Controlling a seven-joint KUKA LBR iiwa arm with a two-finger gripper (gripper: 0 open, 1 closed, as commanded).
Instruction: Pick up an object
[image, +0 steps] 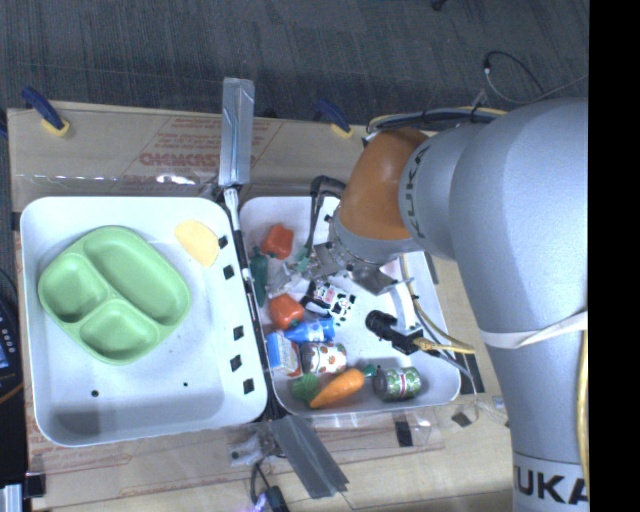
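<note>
Grey arm (500, 230) low over right bin (440, 385) — jaws' state unclear, carrot (338, 388) near front.

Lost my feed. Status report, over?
Gripper low in right bin, over the toy pile. Nothing seen gripped. Carrot, can near front wall. Green plate in left bin.

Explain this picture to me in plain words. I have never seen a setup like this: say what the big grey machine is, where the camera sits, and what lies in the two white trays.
The grey machine is a robot arm with an orange band, reaching in from the right. One fixed camera looks down at a slant on two white bins. The left bin holds a green divided plate and a yellow piece. The right bin holds small toys, among them a carrot and a can. The gripper is low over those toys, and I cannot tell whether it holds anything.
</note>
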